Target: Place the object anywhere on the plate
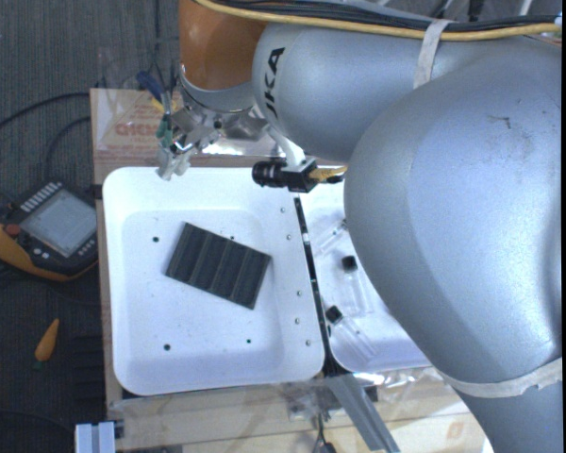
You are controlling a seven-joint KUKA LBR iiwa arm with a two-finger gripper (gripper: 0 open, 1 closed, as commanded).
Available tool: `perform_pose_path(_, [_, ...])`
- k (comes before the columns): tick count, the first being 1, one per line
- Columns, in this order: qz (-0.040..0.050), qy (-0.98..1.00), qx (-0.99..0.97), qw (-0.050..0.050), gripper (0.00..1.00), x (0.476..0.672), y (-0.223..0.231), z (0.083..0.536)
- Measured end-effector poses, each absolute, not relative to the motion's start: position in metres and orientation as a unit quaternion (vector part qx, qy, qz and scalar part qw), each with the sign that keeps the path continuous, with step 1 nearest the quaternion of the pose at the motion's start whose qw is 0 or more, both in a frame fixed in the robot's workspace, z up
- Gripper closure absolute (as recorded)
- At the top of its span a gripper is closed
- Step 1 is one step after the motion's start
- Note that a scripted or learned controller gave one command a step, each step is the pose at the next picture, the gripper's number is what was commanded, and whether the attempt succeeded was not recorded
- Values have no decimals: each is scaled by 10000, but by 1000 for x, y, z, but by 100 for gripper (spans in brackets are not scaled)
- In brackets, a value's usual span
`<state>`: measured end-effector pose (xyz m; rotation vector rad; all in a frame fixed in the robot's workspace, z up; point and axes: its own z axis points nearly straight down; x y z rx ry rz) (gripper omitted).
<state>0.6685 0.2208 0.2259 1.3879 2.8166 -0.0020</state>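
A dark grey ribbed rectangular plate (pixel 217 265) lies flat and slightly turned in the middle of the left white bin (pixel 132 357). My gripper (pixel 173 165) hangs over the far left corner of that bin, above its rim and well away from the plate, up and to its left. Something small and greenish sits close to the gripper's base, too small to make out. The bulk of the grey arm covers most of the right bin (pixel 373 347).
Two small black pieces (pixel 347 263) (pixel 332 315) lie in the visible strip of the right bin, near the divider. A cardboard box (pixel 127 125) stands behind the left bin. A teach pendant (pixel 52 226) and an orange tool (pixel 45 340) lie on the floor at the left.
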Motion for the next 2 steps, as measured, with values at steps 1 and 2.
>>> perform_pose_path(1, [-2,9535,3013,15,100,659,221,335])
perform_pose_path(2, [3,9835,1811,19,100,659,234,374])
